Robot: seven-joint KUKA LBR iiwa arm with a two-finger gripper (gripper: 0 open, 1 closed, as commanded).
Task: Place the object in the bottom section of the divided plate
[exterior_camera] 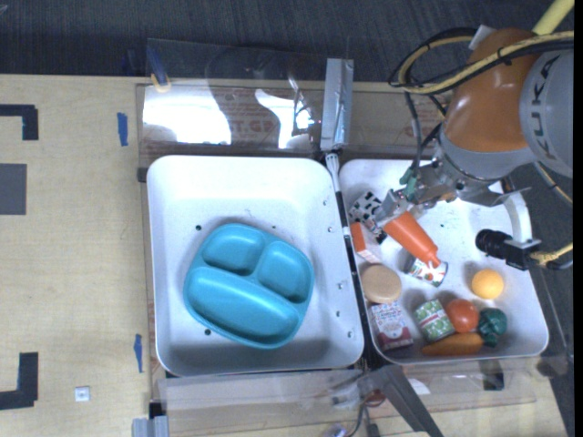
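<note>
camera view:
arm: KUKA arm [496, 107] reached in from the right, wrist low over the upper part of the right bin [537, 330].
gripper: gripper [412, 192] sat at the upper end of an orange bottle-shaped toy [410, 235]; fingertips hidden by the wrist hardware, so could not tell wide or narrow, or whether the toy was actually between them.
task thing (judged): orange toy looked like the target; it lay tilted in the right bin, top end at the gripper, lower end touching a small white-labelled item [428, 269].
divided plate: blue divided plate [248, 285] sat in the left bin [182, 185], well apart from the toy; two small sections up top, one large bottom section [239, 306] toward the near edge, nothing in it.
clutter: round tan bun-like toy [382, 283], orange ball [488, 283], red tomato-like toy [463, 314], small cartons and a carrot-like piece along the near wall.
handling (judged): probably light, stiff plastic, smooth and tapered, so slippery; could swing if held only by the tip.
where to grip (judged): across the wider middle of the body, jaws square to its long axis.
</note>
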